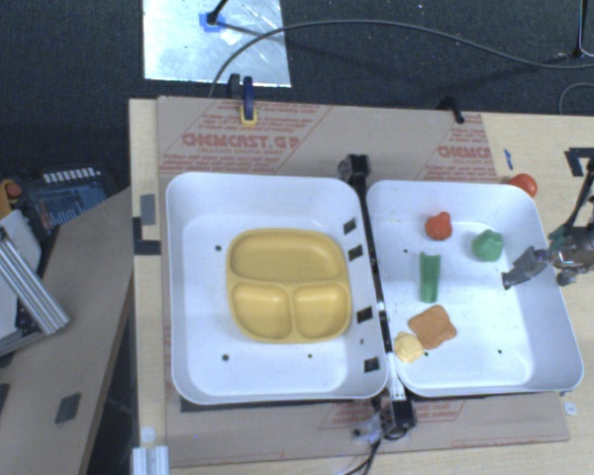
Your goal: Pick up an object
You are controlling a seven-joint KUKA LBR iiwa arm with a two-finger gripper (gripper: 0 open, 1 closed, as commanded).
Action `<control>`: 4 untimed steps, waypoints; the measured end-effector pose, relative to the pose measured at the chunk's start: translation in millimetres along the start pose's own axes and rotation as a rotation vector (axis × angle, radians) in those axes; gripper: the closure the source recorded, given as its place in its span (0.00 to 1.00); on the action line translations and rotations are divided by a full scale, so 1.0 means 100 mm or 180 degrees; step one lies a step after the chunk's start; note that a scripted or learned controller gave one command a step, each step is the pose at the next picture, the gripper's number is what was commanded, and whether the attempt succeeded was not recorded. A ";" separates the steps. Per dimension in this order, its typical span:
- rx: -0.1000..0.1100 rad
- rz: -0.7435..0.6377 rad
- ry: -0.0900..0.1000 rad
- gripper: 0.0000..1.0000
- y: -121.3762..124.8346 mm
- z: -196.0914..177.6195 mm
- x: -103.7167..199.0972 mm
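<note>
The right bin (pixel 535 364) holds several small items: a red-orange piece (pixel 438 227), a round green piece (pixel 487 244), a long green stick (pixel 430 276), an orange-brown slab (pixel 433 326) and a small yellow piece (pixel 408 346) touching the slab. My gripper (pixel 543 265) reaches in over the bin's right rim. It sits right of the round green piece and apart from every item, with nothing in it.
The left bin (pixel 193 226) holds a yellow divided tray (pixel 282 283). A red-orange object (pixel 522 183) lies outside the right bin's far corner. A black divider (pixel 368 265) runs between the bins. Cables trail across the dark floor behind the bench.
</note>
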State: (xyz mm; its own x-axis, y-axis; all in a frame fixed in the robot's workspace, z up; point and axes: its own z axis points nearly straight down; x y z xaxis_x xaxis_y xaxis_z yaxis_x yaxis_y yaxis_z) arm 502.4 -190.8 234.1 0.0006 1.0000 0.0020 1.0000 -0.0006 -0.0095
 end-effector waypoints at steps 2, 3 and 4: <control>-0.0021 -0.0007 -0.0002 0.00 -0.02 0.54 0.06; -0.0024 -0.0006 -0.0002 0.00 -0.03 1.01 0.15; -0.0037 -0.0001 -0.0009 0.00 -0.02 1.51 0.15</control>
State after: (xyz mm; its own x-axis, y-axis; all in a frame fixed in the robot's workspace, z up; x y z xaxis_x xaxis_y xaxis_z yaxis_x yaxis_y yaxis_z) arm 499.1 -175.2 83.0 0.0002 1.0000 -0.0009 1.0000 -0.0002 0.0022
